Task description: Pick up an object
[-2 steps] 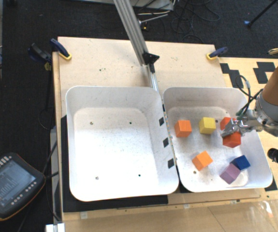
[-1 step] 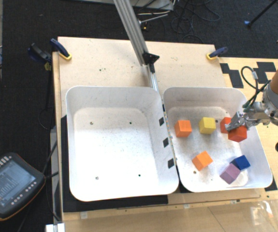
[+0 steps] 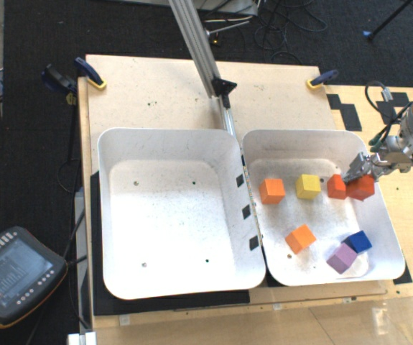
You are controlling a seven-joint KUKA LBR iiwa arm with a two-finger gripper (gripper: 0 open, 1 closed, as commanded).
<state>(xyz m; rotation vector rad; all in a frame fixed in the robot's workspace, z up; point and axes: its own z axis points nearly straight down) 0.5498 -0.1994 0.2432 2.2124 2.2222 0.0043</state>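
Note:
My gripper (image 3: 361, 178) reaches into the right bin (image 3: 292, 141) from the right, close to its right wall. A red block (image 3: 363, 188) sits tilted between the fingertips, and the gripper is shut on it. Right beside it on the left, touching or nearly so, lies a second red block (image 3: 336, 186). Further left in the same row are a yellow cube (image 3: 308, 186) and an orange cube (image 3: 272, 190). Nearer the front lie another orange cube (image 3: 301, 238), a blue block (image 3: 358, 241) and a purple block (image 3: 342, 258).
The left bin (image 3: 120, 146) adjoins the right one along a shared middle wall. A slanted metal pole (image 3: 195, 38) rises from the back between the bins. Clamps (image 3: 91, 75) hold the board's back corners. A teach pendant (image 3: 12, 272) lies at the front left.

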